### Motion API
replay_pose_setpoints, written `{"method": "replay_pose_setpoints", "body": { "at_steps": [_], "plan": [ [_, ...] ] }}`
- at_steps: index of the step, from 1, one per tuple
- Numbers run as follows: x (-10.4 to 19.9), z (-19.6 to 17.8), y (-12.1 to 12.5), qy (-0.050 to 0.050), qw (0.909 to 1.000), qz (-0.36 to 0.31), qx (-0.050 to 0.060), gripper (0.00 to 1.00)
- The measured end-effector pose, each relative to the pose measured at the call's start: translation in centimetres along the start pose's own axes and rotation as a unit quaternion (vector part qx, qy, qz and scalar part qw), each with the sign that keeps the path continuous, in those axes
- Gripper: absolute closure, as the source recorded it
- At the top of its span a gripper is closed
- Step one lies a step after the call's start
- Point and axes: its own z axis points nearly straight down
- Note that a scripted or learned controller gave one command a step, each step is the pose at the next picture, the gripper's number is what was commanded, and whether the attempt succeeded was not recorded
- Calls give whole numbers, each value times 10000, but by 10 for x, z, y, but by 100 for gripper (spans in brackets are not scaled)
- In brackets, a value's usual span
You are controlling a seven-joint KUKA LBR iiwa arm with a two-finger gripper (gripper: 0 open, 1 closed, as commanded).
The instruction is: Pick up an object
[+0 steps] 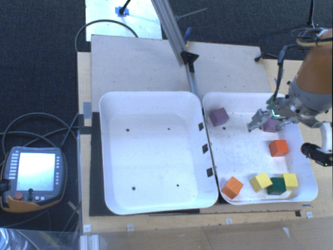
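Your bench [156, 61] carries two shallow white bins side by side: the left bin [151, 100] and the right bin [244, 100], their inner rims touching along the middle. In the right bin you have, at the far left, one purple cube [218, 116] standing alone on the floor. Further right, a second purple block [270, 125] lies under the gripper [263, 120], largely covered by it, so you cannot tell from this view whether it sits between the fingers or merely beneath them, nor how wide the gripper stands. The arm [315, 74], with its orange band above the wrist, enters from the right and hangs over the far right part of that bin. Just nearer than the gripper you have one orange-red cube [279, 148], apart from the rest. Along the near wall of the right bin you have a row: an orange cube [232, 187] at the left, then a yellow cube [260, 182], then a green cube [277, 186] touching a second yellow cube [290, 180] at the right. On the floor to the left of your bench lies a teach pendant [32, 178] with a lit screen and trailing cable. A grey pole [169, 20] slants across the far edge of the bench.
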Motion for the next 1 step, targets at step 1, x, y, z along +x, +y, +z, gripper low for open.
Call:
{"method": "replay_pose_setpoints", "body": {
  "at_steps": [1],
  "plan": [
    [0, -2, 1, -3, 10000, 4, -17, 0]
  ]
}}
